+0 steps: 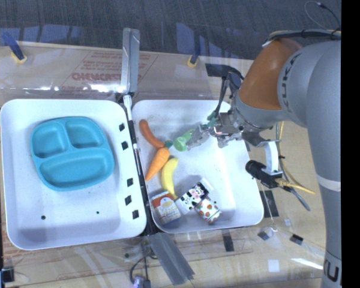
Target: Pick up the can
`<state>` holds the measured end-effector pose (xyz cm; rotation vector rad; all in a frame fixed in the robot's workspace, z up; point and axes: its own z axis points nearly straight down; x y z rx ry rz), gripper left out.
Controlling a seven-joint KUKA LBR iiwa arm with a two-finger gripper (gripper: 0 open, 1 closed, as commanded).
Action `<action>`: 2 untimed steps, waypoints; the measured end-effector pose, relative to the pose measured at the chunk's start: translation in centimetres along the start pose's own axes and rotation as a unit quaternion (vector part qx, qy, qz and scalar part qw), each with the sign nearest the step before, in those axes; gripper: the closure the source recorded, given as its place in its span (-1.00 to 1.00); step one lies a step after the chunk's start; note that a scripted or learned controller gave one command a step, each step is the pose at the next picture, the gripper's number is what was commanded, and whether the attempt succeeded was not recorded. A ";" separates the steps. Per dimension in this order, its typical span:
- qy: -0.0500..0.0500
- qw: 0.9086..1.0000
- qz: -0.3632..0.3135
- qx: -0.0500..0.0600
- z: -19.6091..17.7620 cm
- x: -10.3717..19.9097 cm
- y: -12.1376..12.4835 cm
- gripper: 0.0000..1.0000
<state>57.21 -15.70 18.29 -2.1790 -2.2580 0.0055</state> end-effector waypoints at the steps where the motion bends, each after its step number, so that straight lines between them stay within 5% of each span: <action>1: 0.001 0.992 0.123 0.002 4.6 -5.1 -6.5 -1.00; 2: 0.002 0.974 0.225 0.001 9.2 -3.5 -9.7 -1.00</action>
